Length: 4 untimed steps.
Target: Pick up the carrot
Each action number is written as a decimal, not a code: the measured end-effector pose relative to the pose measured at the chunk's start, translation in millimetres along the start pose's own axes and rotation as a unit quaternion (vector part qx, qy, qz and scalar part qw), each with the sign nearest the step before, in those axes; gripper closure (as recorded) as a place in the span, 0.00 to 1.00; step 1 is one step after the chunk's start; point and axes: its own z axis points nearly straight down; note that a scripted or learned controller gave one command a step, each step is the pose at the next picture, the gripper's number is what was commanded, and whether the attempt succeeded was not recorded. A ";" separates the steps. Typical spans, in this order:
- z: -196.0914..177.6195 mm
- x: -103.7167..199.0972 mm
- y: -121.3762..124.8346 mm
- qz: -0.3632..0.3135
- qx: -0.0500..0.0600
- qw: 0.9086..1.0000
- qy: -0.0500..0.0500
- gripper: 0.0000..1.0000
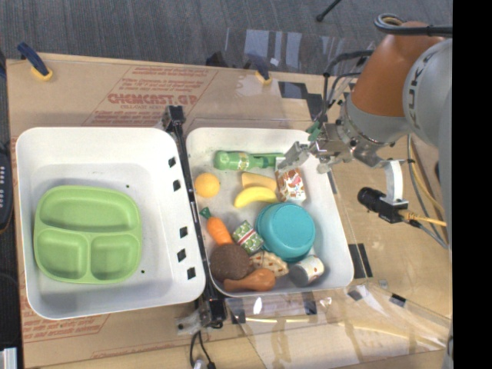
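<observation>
The carrot, orange with a small green top, lies in the right bin near its left wall. It sits between an orange ball and a brown round piece. My gripper hangs over the far right part of the same bin, above a small carton and well to the right of the carrot. Its fingers look open, with nothing between them.
The right bin also holds a green bottle, a banana, a teal bowl, a drumstick, a can and a small green box touching the carrot's tip. In the left bin lies a green divided plate.
</observation>
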 end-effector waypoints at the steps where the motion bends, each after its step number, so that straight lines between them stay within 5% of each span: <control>1: 120.3 63.1 29.0 0.072 0.006 0.997 0.002 0.00; 2: 105.3 61.5 31.3 0.070 0.005 0.998 0.001 1.00; 3: 153.0 87.7 75.8 0.153 0.013 0.988 -0.002 1.00; 4: 148.9 87.7 80.2 0.153 0.003 0.988 -0.002 0.00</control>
